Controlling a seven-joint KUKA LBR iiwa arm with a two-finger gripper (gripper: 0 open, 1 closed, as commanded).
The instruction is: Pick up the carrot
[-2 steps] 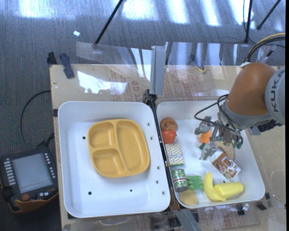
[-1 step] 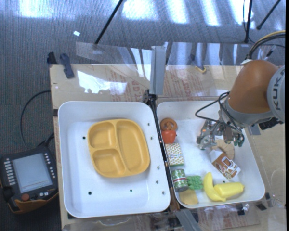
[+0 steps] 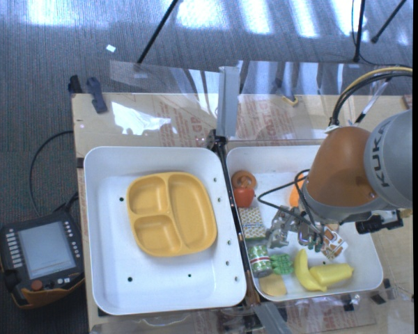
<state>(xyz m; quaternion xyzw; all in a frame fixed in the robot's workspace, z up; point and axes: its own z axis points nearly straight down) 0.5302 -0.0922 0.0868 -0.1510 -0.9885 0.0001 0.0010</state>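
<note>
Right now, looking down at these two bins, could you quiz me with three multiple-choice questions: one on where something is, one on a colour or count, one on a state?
1. Where does the yellow tray lie?
A. left bin
B. right bin
C. floor

2. How many compartments does that tray have?
A. two
B. three
C. five

3. How does the banana rest?
A. lying in the right bin
B. on the tray
C. hanging from the arm

Answers: 1 A, it sits in the left bin. 2 B, three hollows show. 3 A, it lies near the bin's front edge.
</note>
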